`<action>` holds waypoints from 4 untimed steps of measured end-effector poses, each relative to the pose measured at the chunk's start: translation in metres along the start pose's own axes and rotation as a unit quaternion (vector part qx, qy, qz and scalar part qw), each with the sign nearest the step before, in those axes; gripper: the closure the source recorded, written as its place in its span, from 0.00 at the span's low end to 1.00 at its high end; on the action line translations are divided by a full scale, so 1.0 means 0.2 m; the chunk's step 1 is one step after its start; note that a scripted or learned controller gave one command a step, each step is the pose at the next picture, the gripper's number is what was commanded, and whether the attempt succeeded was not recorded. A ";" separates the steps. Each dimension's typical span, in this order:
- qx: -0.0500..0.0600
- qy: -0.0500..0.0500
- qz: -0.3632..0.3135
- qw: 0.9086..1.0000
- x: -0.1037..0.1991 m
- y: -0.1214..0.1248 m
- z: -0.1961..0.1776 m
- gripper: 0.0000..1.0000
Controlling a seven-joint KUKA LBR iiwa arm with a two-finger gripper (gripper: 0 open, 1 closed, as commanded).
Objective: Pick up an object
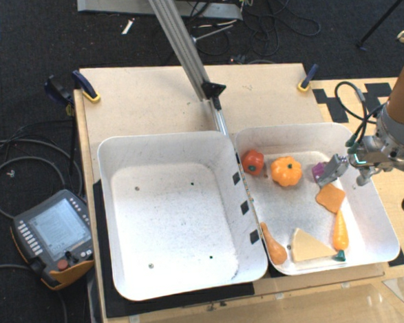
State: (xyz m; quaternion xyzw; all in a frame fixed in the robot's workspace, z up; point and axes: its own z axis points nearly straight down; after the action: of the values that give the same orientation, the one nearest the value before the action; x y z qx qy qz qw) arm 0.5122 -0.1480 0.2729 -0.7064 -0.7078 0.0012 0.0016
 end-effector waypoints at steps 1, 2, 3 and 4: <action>-0.002 0.000 0.001 1.000 0.00 0.00 -0.01 0.00; 0.000 0.000 0.001 1.000 0.03 -0.01 0.22 0.00; 0.001 0.000 0.001 1.000 0.07 -0.05 0.47 0.00; 0.001 0.001 0.001 1.000 0.12 -0.03 0.74 0.00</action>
State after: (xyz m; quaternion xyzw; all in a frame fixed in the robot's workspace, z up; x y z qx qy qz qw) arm 0.5058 -0.1243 0.1243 -0.7071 -0.7071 0.0012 0.0026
